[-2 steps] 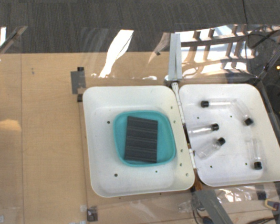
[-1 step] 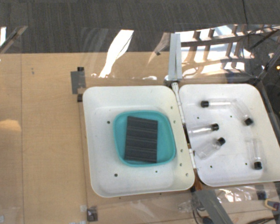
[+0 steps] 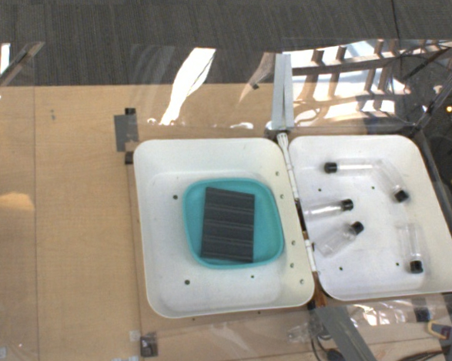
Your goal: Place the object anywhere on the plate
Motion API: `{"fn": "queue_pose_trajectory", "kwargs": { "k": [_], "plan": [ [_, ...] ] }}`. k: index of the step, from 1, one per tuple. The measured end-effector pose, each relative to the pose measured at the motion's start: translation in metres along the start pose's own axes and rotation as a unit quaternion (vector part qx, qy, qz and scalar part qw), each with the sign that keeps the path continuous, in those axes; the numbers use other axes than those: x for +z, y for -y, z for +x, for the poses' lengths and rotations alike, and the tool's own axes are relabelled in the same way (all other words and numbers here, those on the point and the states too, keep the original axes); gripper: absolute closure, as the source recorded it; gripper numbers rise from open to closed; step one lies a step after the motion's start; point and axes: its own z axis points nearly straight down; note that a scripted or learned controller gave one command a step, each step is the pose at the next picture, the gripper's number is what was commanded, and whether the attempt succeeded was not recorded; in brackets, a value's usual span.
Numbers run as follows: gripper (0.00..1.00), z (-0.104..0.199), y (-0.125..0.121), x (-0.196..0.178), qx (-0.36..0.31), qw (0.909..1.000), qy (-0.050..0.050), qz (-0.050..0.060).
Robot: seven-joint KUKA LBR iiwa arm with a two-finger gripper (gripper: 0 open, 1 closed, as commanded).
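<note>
A teal plate (image 3: 270, 234) rests in the left white bin (image 3: 163, 280). A dark grey ribbed rectangular block (image 3: 228, 225) lies flat on the plate, slightly tilted, inside its rim. Several clear vials with black caps lie scattered in the right white bin (image 3: 433, 277): one near the top (image 3: 348, 165), one at the middle left (image 3: 328, 207), one lower (image 3: 343, 237).
More vials lie at the right bin's right side (image 3: 392, 181) and lower right (image 3: 411, 249). A metal divider post (image 3: 280, 95) stands behind the seam between the bins. Cables and frame parts crowd the upper right and lower right corners.
</note>
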Motion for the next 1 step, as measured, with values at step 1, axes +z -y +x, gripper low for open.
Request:
{"fn": "queue_pose_trajectory", "kwargs": {
  "k": [1],
  "plan": [
    [0.00, 0.0000, 0.0000, 0.0000, 0.000, 1.0000, 0.000, 0.000]
  ]
}}
